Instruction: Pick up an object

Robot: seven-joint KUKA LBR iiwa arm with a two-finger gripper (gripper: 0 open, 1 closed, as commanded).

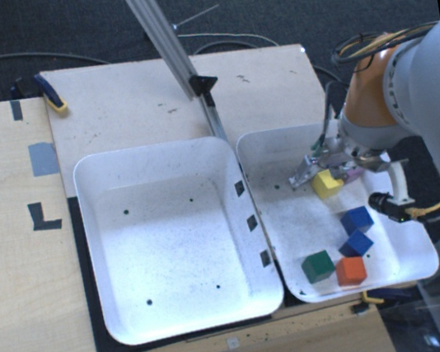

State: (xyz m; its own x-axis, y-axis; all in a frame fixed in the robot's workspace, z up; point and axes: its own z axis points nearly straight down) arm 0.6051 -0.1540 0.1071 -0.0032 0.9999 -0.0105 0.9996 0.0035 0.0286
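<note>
The gripper [325, 172] is positioned in the right bin [278, 149], clenched on a yellow block [327, 185]. Two blue blocks [357, 230], a green block [318, 266] and an orange block [350, 271] lie nearer the bin's front.

Even, soft light; slightly grainy

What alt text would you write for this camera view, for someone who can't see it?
A grey robot arm reaches from the right into the right white bin, its gripper right at a yellow block. Two blue blocks, a green block and an orange block lie nearer the bin's front.
</note>
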